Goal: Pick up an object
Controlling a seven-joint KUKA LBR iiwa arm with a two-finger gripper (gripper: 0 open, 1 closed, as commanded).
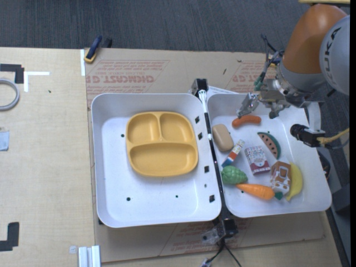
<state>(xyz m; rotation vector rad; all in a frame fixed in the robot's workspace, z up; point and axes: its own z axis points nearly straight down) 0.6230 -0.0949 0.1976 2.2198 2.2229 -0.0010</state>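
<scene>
We see the gripper (260,105), fingers spread and holding nothing, at the right bin's (317,204) far edge, just above one sausage (246,120). Eight toys crowd this bin. The left bin (111,199) carries one yellow plate (162,143), its near edge open.

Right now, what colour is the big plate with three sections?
Yellow. The plate shows best in the camera view, in the left bin.

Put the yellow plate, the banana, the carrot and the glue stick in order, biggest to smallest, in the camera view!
1. Plate, by far the biggest.
2. Banana and carrot look about the same length, so I won't rank them.
3. Glue stick, the smallest.
</scene>
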